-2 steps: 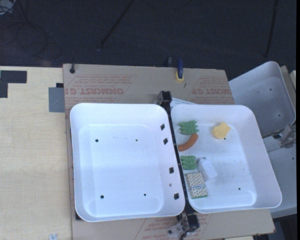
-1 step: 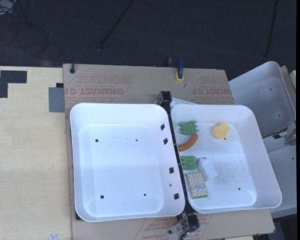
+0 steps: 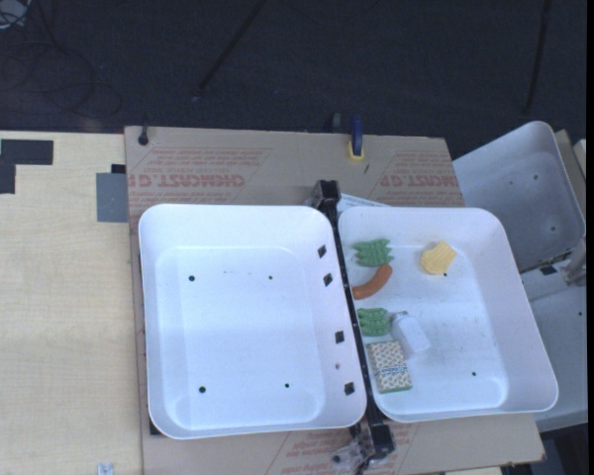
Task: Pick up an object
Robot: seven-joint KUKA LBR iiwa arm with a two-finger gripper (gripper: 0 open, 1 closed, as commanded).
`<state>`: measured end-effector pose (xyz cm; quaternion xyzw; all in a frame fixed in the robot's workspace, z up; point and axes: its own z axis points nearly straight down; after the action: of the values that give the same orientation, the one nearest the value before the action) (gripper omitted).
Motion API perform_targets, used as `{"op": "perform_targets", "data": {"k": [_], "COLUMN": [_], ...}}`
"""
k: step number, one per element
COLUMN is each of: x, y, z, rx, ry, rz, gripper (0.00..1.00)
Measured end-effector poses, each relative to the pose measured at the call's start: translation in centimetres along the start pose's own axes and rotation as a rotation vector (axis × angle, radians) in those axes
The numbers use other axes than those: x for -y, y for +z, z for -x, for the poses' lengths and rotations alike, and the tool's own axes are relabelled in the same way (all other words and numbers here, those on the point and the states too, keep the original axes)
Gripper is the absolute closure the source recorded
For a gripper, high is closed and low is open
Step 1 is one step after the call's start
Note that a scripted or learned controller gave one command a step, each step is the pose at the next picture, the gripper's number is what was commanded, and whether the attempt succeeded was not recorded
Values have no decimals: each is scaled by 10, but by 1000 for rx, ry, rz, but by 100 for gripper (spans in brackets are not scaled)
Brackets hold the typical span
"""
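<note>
Six small things lie in the right bin (image 3: 515, 295), most crowded toward its left wall.

A green leafy piece (image 3: 372, 252) sits near the top-left corner, an orange sausage (image 3: 371, 282) just below it, then a second green piece (image 3: 373, 320), a pale, perhaps plastic, cylinder (image 3: 411, 333) beside it, and a patterned flat packet (image 3: 389, 366) near the bottom-left corner. A yellow corn-like chunk (image 3: 438, 258) lies apart, toward the top edge. The left bin (image 3: 163, 315) adjoins. The gripper's state cannot be told.
</note>
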<state>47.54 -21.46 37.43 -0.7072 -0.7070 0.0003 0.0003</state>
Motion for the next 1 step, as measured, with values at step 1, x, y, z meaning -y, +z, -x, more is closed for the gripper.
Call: {"op": "perform_targets", "data": {"k": [1], "x": [-1], "y": [16], "z": [-1], "rx": [-1], "ry": [0], "rz": [-3], "gripper": [100]}}
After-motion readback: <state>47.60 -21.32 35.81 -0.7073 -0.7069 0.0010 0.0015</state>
